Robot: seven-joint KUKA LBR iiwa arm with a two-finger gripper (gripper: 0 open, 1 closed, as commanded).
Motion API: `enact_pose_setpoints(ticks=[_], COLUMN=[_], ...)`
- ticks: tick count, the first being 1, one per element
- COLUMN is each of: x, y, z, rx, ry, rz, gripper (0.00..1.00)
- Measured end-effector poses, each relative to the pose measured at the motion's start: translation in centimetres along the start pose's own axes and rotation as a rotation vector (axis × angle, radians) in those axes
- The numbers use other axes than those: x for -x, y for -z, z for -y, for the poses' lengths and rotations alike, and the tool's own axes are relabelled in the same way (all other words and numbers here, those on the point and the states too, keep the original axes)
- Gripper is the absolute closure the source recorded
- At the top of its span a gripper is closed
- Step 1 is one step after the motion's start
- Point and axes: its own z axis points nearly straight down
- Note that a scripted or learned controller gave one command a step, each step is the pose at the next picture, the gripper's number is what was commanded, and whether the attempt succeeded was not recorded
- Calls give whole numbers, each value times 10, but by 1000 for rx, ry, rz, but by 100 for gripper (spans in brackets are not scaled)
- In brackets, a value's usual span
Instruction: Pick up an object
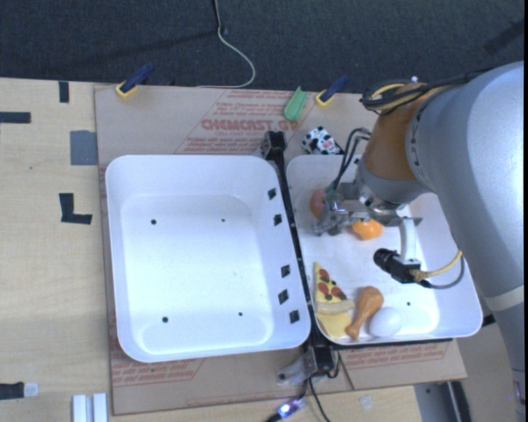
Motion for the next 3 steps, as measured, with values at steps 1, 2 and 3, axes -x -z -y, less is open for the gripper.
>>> enact_pose_setpoints(ticks=[1, 2, 3], x=[-38, -66, -148], y=[148, 110, 186], z=[-6, -31, -62], rx=[18, 2, 10], ry=[5, 2, 8], rz=[-1, 1, -2], gripper=[100, 100, 100])
